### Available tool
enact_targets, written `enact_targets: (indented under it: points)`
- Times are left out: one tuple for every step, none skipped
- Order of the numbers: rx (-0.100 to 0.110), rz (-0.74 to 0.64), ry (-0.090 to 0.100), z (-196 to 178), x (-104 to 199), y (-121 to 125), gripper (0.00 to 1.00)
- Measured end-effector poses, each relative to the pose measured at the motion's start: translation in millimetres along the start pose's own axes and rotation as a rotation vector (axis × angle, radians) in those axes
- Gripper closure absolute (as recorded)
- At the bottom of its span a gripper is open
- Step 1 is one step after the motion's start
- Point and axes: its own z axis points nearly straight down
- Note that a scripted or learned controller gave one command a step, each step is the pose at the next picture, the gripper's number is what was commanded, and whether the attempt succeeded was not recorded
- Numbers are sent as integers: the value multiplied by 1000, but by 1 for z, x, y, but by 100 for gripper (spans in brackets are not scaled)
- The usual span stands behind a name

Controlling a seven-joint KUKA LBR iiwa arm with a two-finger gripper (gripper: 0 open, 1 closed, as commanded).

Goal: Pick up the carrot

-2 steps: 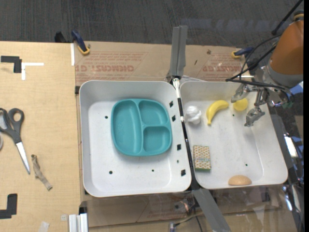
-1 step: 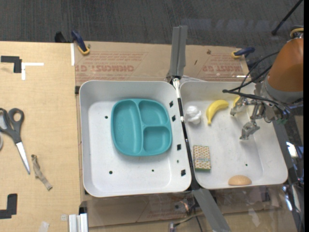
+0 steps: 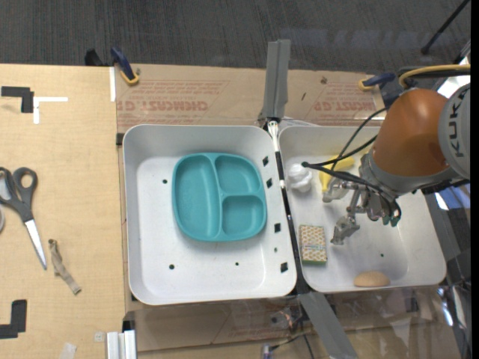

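Along the right bin's (image 3: 400, 234) front edge, the presumed carrot (image 3: 372, 278) lies lengthwise, apart from the gripper (image 3: 344, 232) and frontward of it; whether the gripper is spread or closed cannot be told.

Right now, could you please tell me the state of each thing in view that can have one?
Teal plate: upright in the left bin, nothing on it.
Sponge: flat in the right bin, against its left wall.
White object: resting near the right bin's back left corner.
Tan object: lying at the right bin's front.
Gripper: over the right bin, holding nothing visible.
Scissors: closed, on the bench.
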Motion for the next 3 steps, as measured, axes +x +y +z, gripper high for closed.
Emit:
enact_targets:
  points:
    - [8, 755, -5, 0, 38, -3, 0]
    - [3, 710, -1, -11, -65, -77, 0]
    - [-6, 912, 39, -43, -97, -89, 0]
